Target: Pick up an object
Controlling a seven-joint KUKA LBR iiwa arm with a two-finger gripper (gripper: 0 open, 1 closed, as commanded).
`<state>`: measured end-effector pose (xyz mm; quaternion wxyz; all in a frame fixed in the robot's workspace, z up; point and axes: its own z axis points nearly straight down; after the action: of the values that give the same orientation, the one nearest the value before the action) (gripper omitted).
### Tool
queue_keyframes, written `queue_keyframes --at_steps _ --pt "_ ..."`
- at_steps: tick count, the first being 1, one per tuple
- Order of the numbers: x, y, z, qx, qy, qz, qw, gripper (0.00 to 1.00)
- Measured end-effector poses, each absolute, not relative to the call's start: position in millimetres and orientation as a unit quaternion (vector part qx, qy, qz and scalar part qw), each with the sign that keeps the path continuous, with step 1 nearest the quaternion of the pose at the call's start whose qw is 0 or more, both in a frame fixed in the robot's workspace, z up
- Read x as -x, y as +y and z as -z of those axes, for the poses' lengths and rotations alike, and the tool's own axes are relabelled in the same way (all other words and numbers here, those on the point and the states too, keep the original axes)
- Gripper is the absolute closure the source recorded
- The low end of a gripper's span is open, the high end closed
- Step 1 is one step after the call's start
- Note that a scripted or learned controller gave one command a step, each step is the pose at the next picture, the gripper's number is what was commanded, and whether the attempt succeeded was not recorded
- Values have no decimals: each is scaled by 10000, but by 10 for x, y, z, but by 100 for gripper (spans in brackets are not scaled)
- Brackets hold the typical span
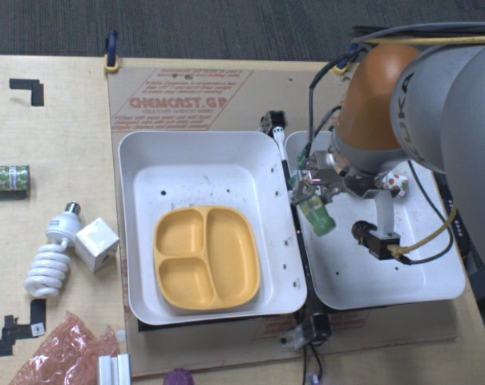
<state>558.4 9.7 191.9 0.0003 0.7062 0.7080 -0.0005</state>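
My gripper [313,189] is over the left edge of the right bin [418,283], close to the wall between the two bins. A green, partly see-through object [320,218] sticks out from between its fingers toward the lower right, and a bit of green also shows on the fingers' far side. The fingers look shut on it. I cannot tell whether the object is resting on the bin floor or lifted off it. A yellow divided plate [207,257] lies in the left bin [146,175].
A small red-and-white item [397,183] lies in the right bin, partly under the arm. Outside the bins on the left are a spiral light bulb [51,257], a white cube [97,243], a green can [10,179] and a pink mesh bag [62,351].
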Motion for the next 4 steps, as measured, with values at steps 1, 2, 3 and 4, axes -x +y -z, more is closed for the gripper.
queue_keyframes --at_steps 1,2,3,4 --pt "-5590 91 -2014 -7056 7087 9 9 100" --pt "-6016 470 -1920 -7064 7078 6 4 100" --pt "-5483 1197 -2306 -7065 7077 9 -2 100" --pt "-4781 766 -2132 -7078 7065 8 -2 100"
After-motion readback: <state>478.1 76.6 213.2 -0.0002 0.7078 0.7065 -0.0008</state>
